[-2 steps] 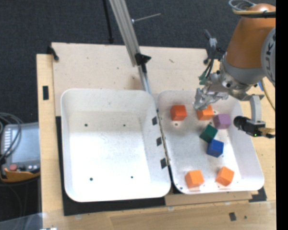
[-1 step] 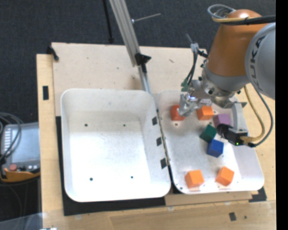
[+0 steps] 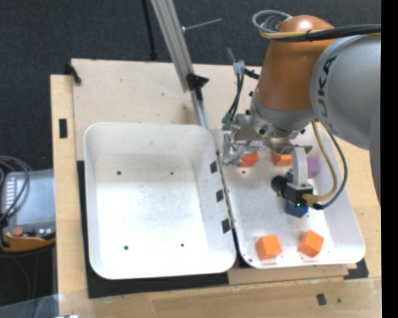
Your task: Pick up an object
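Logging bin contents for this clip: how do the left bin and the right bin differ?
The right bin holds small blocks, among them two orange cubes near its front edge; the left bin shows just bare floor with dark specks. The arm hangs over the right bin, hiding much of it, while the left bin lies fully in sight. Both are shallow, white and round-cornered, set side by side.

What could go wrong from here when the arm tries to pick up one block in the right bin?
The orange block under the pincer lies near the right bin's left wall, so a finger may strike the wall. Another orange block and a purple block lie close by and could be pushed aside. The wrist's bulk hides this area from the camera.
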{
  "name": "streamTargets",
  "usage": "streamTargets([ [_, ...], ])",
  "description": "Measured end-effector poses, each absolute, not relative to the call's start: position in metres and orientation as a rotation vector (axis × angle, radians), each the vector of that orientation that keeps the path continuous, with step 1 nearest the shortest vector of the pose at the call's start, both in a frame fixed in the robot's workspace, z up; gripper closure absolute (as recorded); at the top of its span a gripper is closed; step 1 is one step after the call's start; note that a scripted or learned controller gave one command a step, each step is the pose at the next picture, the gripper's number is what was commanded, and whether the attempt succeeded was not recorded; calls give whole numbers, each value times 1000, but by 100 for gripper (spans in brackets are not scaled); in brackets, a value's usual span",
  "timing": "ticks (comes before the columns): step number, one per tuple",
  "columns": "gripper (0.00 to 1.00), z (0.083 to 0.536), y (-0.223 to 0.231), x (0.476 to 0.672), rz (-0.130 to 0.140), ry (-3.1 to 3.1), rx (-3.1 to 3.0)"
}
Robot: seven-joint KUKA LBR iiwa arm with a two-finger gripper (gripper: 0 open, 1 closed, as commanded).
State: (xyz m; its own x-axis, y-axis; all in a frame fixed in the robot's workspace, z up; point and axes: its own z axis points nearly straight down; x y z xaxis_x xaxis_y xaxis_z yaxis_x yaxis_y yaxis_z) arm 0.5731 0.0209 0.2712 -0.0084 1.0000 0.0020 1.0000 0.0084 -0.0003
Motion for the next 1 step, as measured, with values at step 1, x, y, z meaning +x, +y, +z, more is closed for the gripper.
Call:
streamTargets([
  [1,100,251,63,559,3,-2227,-2215],
])
